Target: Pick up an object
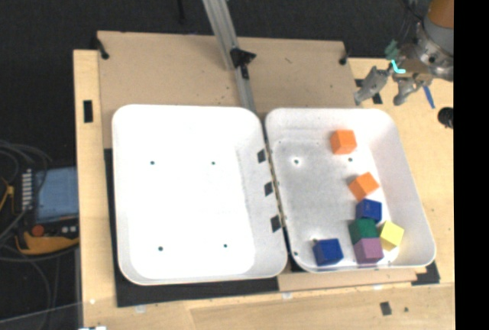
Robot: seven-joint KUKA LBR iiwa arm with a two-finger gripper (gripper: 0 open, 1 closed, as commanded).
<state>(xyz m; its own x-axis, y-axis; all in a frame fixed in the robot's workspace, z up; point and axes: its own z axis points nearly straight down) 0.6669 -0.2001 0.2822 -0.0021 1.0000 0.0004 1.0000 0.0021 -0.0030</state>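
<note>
The tool (388,88) hangs above the far right corner of the right bin (306,126), fingers spread apart, nothing between them. Nearest it lies an orange cube (343,141), standing alone on the bin floor. A second orange cube (364,185) and a crowded cluster sit nearer the front wall. Recommended: descend squarely over the isolated cube, avoiding the cluster.

A slanted metal rail (218,19) crosses the wooden bench (183,65), cables (23,168) lying at left
</note>
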